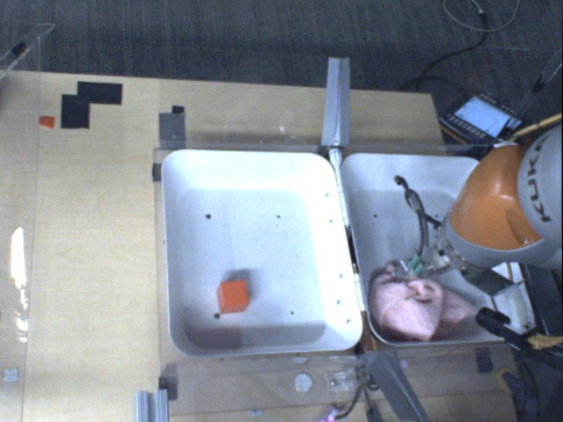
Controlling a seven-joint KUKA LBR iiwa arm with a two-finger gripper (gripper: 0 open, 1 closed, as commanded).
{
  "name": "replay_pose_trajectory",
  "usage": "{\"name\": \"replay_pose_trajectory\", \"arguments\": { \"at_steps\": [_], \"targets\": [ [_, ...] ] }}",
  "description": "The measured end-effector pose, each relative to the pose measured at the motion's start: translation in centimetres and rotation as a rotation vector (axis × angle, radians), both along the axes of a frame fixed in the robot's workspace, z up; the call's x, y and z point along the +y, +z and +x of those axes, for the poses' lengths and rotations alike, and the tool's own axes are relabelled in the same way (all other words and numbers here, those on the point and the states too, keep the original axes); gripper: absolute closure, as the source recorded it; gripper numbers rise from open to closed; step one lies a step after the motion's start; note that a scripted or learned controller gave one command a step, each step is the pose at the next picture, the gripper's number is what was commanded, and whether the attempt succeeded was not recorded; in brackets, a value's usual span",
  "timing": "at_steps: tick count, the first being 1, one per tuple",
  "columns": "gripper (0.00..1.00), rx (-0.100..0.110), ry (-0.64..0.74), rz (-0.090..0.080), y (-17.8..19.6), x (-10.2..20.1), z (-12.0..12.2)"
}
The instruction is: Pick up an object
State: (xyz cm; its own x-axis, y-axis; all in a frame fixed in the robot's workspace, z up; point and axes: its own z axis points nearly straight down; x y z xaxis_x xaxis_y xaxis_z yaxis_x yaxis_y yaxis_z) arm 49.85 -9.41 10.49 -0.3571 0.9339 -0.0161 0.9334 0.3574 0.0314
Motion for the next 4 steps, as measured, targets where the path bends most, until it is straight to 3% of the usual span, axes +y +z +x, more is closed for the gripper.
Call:
{"name": "replay_pose_trajectory", "arguments": {
  "at_steps": [1, 2, 3, 4],
  "targets": [
    [0.00, 0.000, 0.000, 0.000, 0.0, 0.0, 0.0],
    [0.00, 0.011, 0.004, 0.000, -1.3, 0.2, -0.4],
    [1.00, 0.001, 0.005, 0.001, 0.0, 0.3, 0.0],
    [1.00, 0.028, -0.185, 0.007, 8.0, 1.6, 2.6]
  ]
}}
